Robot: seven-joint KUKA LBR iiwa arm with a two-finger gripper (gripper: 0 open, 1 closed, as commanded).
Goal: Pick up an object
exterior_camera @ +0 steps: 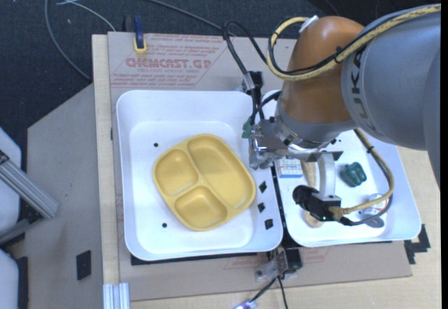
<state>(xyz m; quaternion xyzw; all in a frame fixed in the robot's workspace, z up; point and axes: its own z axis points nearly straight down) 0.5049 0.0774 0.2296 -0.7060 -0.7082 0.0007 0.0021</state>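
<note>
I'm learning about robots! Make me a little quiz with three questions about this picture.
1. True or false: the yellow plastic divided plate lies in the left white bin.
2. How many compartments does the plate have: A two, B three, C five?
3. Fill in: the small teal object lies in the ____ white bin.

Key: 1 true. 2 B. 3 right, near the grey arm with the orange band.
</note>
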